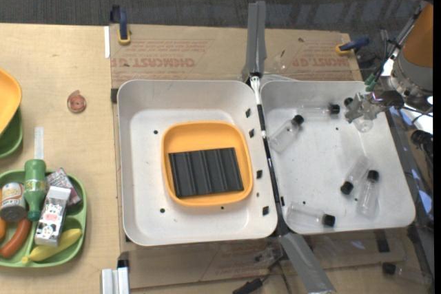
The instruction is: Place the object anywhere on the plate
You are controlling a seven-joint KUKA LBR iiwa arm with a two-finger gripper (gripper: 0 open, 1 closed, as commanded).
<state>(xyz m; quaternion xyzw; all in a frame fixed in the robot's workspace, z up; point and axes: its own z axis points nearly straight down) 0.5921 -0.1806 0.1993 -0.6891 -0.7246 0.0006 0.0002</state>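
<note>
Where fingers (363, 109) reach, state unclear; clear plastic vials (358, 175) scattered; orange plate (207, 136) holds ribbed black slab (206, 172).

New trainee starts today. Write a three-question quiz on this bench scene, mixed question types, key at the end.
1. True or false: the dark ridged slab lies on the orange plate in the left bin.
2. Which bin holds the clear vials with black caps? A) left B) right
3. Fill in: the gripper is above the right bin's ____ right corner.

Key: 1 true; 2 B; 3 far.
</note>
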